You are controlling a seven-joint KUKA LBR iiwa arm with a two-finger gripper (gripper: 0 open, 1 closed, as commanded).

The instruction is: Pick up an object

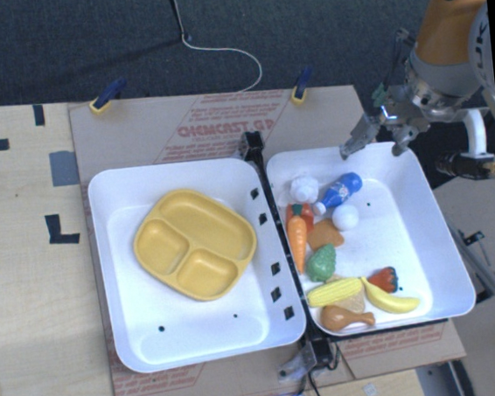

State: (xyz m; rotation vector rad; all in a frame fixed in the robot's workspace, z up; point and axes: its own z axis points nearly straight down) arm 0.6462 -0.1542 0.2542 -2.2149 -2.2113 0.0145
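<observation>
Scanning from the tabletop's left edge: bare wood with dark marks, then a cardboard sheet under two white bins. Resting in the left bin, a yellow divided tray, lying flat near that bin's middle. Crowded along the left wall and near edge of the right bin: a blue-and-white bottle, white balls, an orange carrot, a green piece, a corn cob, a brown drumstick, a banana and a small red piece.

Hovering over the right bin's far right corner, well apart from the toys: the pincer, spread wide, fingers splayed and gripping nothing.

Judging by look: light, stiff, hollow plastic, smooth and likely to slip or skid. Probably easiest to take: the banana or the bottle, each lying with some free floor beside it. Best gripped across the narrow middle, fingers astride the long axis. Harder: the carrot, touching its neighbours and close against the bin wall.
</observation>
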